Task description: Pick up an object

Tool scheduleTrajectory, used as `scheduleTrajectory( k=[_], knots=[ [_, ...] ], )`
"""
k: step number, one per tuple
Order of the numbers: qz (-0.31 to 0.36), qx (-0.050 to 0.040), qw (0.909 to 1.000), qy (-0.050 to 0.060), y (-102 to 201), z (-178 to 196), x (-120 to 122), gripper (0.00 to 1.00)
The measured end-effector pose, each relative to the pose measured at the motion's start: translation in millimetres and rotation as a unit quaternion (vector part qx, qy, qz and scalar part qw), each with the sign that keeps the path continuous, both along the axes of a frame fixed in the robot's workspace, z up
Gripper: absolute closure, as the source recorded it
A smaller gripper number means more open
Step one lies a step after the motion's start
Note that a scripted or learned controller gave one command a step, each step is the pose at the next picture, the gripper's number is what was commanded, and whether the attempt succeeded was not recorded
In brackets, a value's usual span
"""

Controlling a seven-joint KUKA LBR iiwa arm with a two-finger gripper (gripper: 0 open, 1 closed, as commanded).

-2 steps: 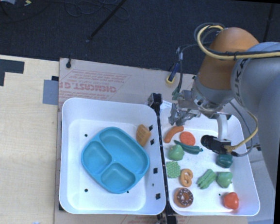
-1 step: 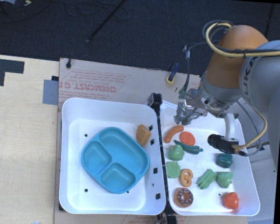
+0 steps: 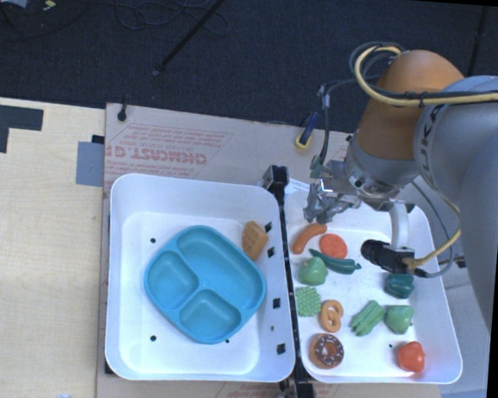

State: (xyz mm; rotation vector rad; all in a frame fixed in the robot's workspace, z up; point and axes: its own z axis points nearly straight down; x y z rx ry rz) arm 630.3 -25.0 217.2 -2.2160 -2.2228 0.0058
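One camera here, fixed above the bench (image 3: 27, 261), looking down at a slant from fairly close. Its frame takes in the left bin (image 3: 132, 348) and the right bin (image 3: 437, 310) side by side, and the arm (image 3: 466, 143) juts in from the right.

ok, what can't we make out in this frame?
- Camera view: right bin's far rim, partly hidden behind the arm.
- Whether the claw touches the orange sausage: the slanted view doesn't settle it.
- The tan piece beside the blue tray: too blurred to identify.
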Motion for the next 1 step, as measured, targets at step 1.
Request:
scheduleTrajectory(
  k=[1],
  knots=[
    [-0.002,0.0005,1.0000,-0.001,-12.6,8.0,-5.1,1.00]
  ],
)
